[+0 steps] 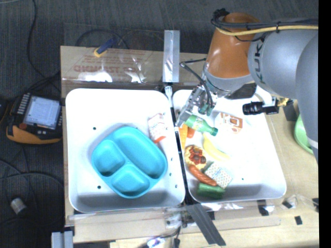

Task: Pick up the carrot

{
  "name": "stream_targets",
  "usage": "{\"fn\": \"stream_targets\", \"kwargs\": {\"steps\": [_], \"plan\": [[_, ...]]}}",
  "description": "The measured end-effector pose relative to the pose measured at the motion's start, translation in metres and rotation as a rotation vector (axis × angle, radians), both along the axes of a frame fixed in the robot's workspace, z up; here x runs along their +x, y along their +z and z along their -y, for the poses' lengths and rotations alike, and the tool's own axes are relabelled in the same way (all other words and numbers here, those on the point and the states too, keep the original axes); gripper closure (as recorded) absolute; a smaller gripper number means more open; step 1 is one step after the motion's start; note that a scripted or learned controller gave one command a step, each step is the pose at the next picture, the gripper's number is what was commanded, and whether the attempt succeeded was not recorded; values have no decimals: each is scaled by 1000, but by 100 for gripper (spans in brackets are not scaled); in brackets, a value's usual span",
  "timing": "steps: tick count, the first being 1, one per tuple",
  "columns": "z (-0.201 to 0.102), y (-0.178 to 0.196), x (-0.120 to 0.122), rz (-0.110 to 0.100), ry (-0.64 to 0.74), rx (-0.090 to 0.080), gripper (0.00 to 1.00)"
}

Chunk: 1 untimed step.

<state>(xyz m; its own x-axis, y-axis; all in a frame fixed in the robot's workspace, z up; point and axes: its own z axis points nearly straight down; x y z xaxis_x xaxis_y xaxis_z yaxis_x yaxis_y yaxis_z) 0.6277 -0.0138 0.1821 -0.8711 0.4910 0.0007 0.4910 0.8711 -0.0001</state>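
Now looking down at two white bins side by side on the surface. Finding the gripper (199, 105) low over the far left corner of the right bin (269, 154), just above a green bottle (201, 124) lying on its side. Cannot tell if wide or narrow at this angle, and cannot see anything held in it.

Taking as the carrot (202, 176) the long orange-red tapered thing in the near left part of the same bin. Lies flat and slanted, between a checkered packet (223, 175) and the bin wall, with a green item (209, 189) just beside it on the near side. Also noting a short orange piece (190, 132) near the bottle, close to the divider; could be the carrot instead, but too much hidden to say.

Probably crowded to the left because of loose dropping into the bin: a banana (213, 149) and other food toys touching each other there, leaving the right half bare. Hard to approach from above for that reason, with neighbours touching on both sides.

Leaving aside the left bin (77, 138), with a blue divided plate (129, 161) and a small carton (156, 128) against its right wall.

Judging the pick as not yet done: the gripper well apart from the long carrot, and a move toward the near side needed first.
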Motion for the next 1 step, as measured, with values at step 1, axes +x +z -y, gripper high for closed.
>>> {"fn": "stream_targets", "kwargs": {"steps": [1], "plan": [[6, 0, -108, -3, 83, 0, 100]]}}
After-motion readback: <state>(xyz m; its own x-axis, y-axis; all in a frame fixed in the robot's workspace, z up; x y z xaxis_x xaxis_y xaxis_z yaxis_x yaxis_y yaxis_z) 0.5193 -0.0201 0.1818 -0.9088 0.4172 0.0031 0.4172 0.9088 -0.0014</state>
